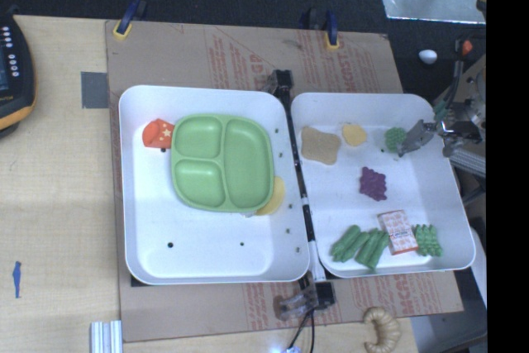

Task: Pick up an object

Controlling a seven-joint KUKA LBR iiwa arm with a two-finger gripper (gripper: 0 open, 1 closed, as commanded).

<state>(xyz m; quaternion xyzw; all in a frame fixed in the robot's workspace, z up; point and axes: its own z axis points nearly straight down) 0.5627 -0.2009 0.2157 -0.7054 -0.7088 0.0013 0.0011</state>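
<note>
Wooden bench (58, 178) below, a brown board (248, 54) clamped over it, and two white bins sitting side by side on top. Left bin (149, 252) first: the big green divided plate (221, 163) takes the middle, an orange-red piece (156, 133) just off its upper left, and a yellow disc (274, 196) peeking from under its lower right edge.

Over to the right bin (430, 186), where the small stuff lives. Along the bottom, a cluster of green pods (360, 245), a red-and-white packet (397, 231) lying partly over them, and a ridged green piece (428, 240) just beside it. Up top, a tan slice (320, 145) and a small yellow piece (355, 134). Purple grapes (373, 183) sit alone mid-bin, and a small green floret (394, 138) lies near the upper right.

Now the gripper (416, 136), in from the right edge, low over that upper right corner! Its tip sits just beside the floret, possibly touching; whether the fingers are spread or pinched, I cannot tell from this angle.

The key relation: the floret lies immediately left of the tip, a compact lump with no clear long axis, so it looks like the nearest candidate. Grapes are next, down and to the left, well apart from everything.
</note>
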